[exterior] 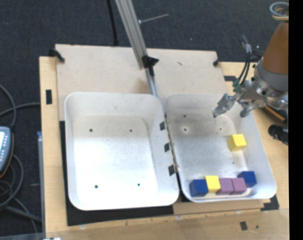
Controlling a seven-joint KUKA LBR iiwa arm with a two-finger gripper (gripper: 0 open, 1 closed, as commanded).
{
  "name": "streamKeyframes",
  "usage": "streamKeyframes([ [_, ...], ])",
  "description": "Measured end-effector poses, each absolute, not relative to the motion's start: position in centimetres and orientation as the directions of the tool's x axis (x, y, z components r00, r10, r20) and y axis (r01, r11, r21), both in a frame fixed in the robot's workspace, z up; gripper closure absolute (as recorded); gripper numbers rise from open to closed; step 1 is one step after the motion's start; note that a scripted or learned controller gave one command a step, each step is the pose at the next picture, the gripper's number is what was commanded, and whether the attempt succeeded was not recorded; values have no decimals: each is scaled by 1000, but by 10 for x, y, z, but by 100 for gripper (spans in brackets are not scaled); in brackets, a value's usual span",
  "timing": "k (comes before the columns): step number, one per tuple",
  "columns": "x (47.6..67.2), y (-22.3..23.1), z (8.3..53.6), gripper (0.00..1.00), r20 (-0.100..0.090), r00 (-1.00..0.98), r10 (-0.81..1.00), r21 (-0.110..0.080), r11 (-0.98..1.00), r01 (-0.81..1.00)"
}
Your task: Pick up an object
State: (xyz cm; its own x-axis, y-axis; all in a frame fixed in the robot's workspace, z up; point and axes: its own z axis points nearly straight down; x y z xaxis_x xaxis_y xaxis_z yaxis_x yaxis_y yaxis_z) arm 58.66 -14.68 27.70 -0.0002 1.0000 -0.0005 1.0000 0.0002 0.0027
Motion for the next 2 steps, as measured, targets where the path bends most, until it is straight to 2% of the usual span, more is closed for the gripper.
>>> streamKeyframes([
  [1, 587, -147, 277, 0, -1, 0, 1000, 3, 0, 1000],
  [2, 587, -195, 289, 0, -3, 2, 1000, 3, -2, 1000],
])
